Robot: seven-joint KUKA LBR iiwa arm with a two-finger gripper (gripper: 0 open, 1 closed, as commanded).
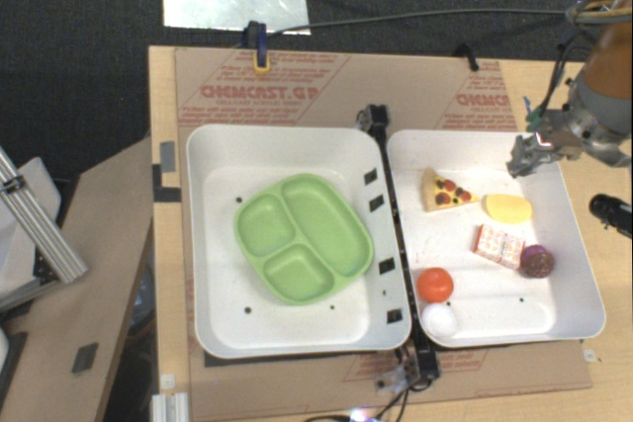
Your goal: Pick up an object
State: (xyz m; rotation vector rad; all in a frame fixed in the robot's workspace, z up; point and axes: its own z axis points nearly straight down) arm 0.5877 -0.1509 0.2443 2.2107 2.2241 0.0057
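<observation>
The right bin [564,212] holds several toy foods: a pizza slice [445,191], a yellow lemon-shaped piece [506,209], a pink-and-white wrapped block [497,246], a dark purple ball [537,261], an orange ball [434,286] and a white ball [440,318]. My gripper [529,156] hangs over the far right edge of that bin, above and to the right of the yellow piece. I see nothing held in it.
A green divided plate [302,238] lies in the left bin [213,212]. A black divider with clips [388,212] runs between the bins. Cardboard [326,84] lies under both bins. A metal frame [40,222] stands at the far left.
</observation>
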